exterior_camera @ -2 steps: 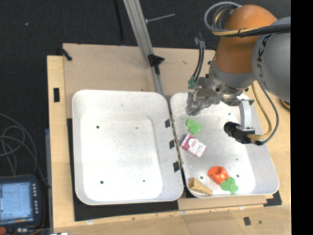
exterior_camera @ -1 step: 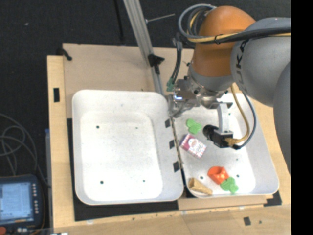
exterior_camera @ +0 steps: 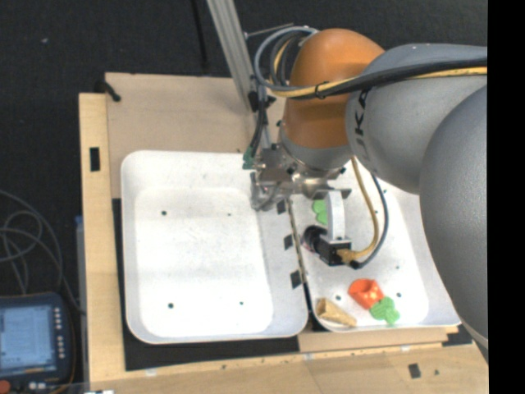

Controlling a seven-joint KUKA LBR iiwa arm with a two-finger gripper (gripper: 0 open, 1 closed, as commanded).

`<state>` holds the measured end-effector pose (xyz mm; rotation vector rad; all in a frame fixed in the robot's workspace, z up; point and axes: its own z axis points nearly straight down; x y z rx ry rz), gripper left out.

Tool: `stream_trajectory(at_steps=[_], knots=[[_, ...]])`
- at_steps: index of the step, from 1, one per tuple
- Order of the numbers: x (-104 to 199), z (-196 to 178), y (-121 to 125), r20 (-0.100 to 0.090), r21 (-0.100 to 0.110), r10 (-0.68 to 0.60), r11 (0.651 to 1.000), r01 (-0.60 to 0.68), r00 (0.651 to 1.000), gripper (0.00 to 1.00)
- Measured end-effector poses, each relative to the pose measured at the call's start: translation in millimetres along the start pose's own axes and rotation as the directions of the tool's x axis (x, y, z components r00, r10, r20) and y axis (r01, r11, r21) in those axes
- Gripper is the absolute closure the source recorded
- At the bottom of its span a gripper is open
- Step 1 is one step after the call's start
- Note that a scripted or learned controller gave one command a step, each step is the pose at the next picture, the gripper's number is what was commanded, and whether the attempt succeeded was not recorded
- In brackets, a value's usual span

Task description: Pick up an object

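My gripper (exterior_camera: 264, 189) hangs over the ridge between the two white bins, at the right edge of the left bin (exterior_camera: 197, 245). Its metal body hides the fingers. The right bin (exterior_camera: 410, 298) holds a red object (exterior_camera: 364, 291) near its front edge. Touching that red one on its right is a small green object (exterior_camera: 384, 310), and to its left lies a tan wedge-shaped piece (exterior_camera: 335, 311). Another green object (exterior_camera: 319, 211) lies farther back, partly hidden behind the white bracket. Nothing shows under or in the gripper.
The big grey arm and its orange band (exterior_camera: 328, 97) cover most of the right bin. A slanted aluminium post (exterior_camera: 230, 39) rises behind the bins. A teach pendant (exterior_camera: 33, 335) and cables lie on the floor at left.
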<state>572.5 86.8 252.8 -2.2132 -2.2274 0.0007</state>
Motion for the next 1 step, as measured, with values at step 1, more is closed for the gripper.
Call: stream_trajectory(at_steps=[1], knots=[[-2.8, -1.0, 0.7, 0.000, -0.002, 0.006, 1.000, -0.006, 1.000, 0.00]])
